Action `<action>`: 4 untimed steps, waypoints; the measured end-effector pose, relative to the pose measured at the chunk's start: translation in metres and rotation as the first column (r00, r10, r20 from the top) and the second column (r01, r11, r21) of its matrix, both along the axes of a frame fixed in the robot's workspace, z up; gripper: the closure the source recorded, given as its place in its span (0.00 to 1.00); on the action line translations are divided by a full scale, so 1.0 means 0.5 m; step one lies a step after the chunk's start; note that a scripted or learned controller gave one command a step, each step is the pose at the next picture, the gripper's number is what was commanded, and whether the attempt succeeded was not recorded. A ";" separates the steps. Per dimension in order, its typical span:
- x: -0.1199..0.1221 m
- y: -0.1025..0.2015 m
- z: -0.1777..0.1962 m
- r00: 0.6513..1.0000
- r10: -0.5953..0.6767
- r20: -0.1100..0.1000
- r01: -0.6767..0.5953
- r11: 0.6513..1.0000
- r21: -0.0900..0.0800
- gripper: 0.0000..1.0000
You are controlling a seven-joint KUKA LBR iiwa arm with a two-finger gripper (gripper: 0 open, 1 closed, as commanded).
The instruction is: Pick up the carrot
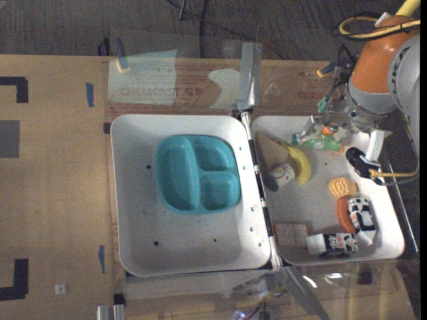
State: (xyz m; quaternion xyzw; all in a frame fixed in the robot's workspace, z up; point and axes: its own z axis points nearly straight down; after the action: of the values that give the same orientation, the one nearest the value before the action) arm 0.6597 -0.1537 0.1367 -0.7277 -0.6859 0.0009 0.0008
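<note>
The carrot [326, 131] shows as a small orange piece with green bits beside it, at the far edge of the right bin [393, 242]. My gripper [313, 133] hangs right over it, reaching in from the grey arm with the orange band [377, 69] at the upper right. The gripper's metal parts cover much of the carrot. Whether the carrot is gripped or merely lies under the gripper is unclear from this angle.
Close to the carrot lie a banana [301, 165], a brown wedge [271, 148] and a small can [281, 175]. Nearer the front are a yellow corn piece [342, 187], cow-patterned cartons [361, 215] [333, 243] and a pink block [291, 232]. A teal divided plate [198, 173] sits in the left bin [130, 199].
</note>
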 end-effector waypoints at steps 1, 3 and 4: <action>-0.068 -0.102 -0.067 0.999 -0.046 0.002 0.046 0.999 0.000 0.00; -0.109 0.083 -0.091 0.983 -0.185 0.015 0.185 0.983 0.002 0.00; -0.241 0.026 -0.091 0.907 -0.422 0.015 0.422 0.907 0.005 0.00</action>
State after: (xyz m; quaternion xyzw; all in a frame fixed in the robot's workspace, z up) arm 0.5394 -0.1405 0.0910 -0.8586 -0.5126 -0.0055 -0.0038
